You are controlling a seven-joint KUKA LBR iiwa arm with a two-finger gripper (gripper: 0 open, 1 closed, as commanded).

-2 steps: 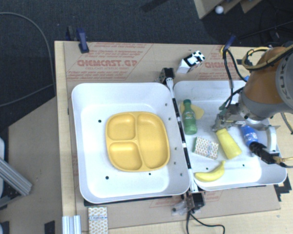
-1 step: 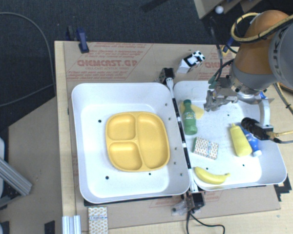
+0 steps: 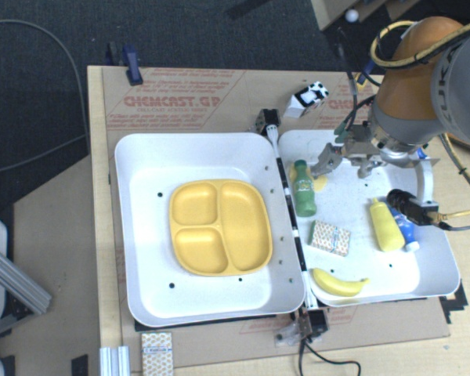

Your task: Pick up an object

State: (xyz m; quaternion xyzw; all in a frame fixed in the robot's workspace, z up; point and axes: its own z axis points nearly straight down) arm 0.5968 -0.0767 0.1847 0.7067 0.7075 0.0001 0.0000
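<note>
My gripper (image 3: 347, 163) hangs over the far part of the right bin (image 3: 435, 276), open, with nothing between its fingers. Just left of it a green bottle (image 3: 303, 188) lies along the bin's left wall, with a small pale yellow piece (image 3: 320, 183) beside it. A patterned packet (image 3: 330, 237) lies in the middle of the bin. Along the near edge is a banana (image 3: 338, 283). At the right lies a yellow bottle (image 3: 385, 225) with a blue object (image 3: 407, 231) against its right side.
The left bin (image 3: 141, 210) holds a yellow divided plate (image 3: 219, 227). A small black-and-white object (image 3: 309, 96) lies on the board behind the bins. The arm's orange band (image 3: 415, 61) stands over the right bin's far right corner.
</note>
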